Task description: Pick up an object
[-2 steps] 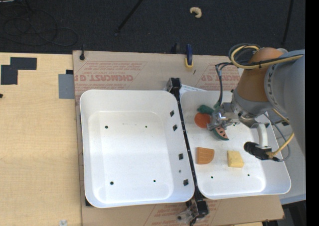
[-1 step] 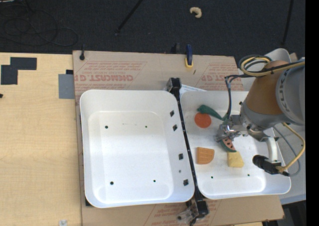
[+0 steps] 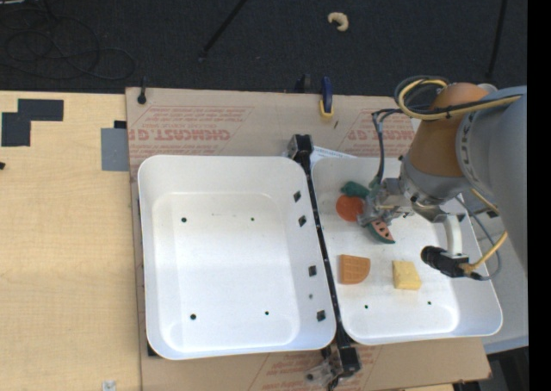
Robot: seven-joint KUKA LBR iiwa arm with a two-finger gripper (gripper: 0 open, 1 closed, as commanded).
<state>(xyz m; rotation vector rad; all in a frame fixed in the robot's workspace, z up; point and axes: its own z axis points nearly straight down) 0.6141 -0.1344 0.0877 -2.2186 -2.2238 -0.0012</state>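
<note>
My gripper (image 3: 377,208) hangs low over the upper left part of the right bin (image 3: 465,316). It is among a cluster of small toys. A red-orange round piece (image 3: 348,207) lies just to its left. A dark green piece (image 3: 354,189) sits above that one. A watermelon-like slice (image 3: 382,231) with a green rim lies right beneath the gripper's tip, partly hidden by it. Whether the gripper touches any of them cannot be made out. Nearer the front lie an orange wedge (image 3: 353,269) and a yellow block (image 3: 406,275), both apart from the gripper.
The left bin (image 3: 164,208) adjoins the right one along a black divider (image 3: 312,234). The grey arm with its orange band (image 3: 448,127) and looped cables covers the right bin's far right corner. A black cable end (image 3: 441,260) hangs over the right bin's floor.
</note>
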